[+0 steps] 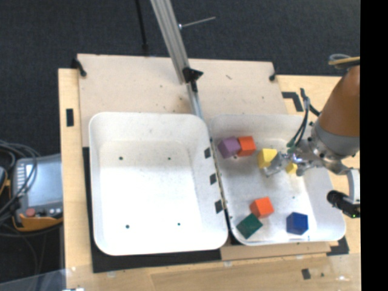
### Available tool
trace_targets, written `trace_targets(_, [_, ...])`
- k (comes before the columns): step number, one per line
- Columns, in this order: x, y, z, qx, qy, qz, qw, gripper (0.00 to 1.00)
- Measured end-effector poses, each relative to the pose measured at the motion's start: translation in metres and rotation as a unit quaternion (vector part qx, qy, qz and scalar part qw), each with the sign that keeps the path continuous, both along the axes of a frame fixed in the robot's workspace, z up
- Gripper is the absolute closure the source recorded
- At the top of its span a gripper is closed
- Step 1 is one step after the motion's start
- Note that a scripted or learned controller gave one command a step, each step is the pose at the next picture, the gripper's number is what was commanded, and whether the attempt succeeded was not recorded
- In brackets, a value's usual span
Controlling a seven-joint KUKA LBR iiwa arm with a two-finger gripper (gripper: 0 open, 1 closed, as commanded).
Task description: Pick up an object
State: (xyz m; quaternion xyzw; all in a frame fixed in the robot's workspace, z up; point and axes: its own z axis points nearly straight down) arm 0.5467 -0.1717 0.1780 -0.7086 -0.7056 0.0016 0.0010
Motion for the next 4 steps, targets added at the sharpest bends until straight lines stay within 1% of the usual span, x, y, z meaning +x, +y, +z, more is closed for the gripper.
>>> trace_targets(1, [-0.007, -0.003, -0.061, 0.0000, 0.001, 0.002, 1.0000, 0.00])
trace_targets(2, [-0.004, -0.003, -0.046, 0.0000, -0.005, -0.002, 1.0000, 1.00])
trace_targets(4, [-0.006, -0.004, 0.042, -0.0007, -0.005, 0.003, 1.0000, 1.00])
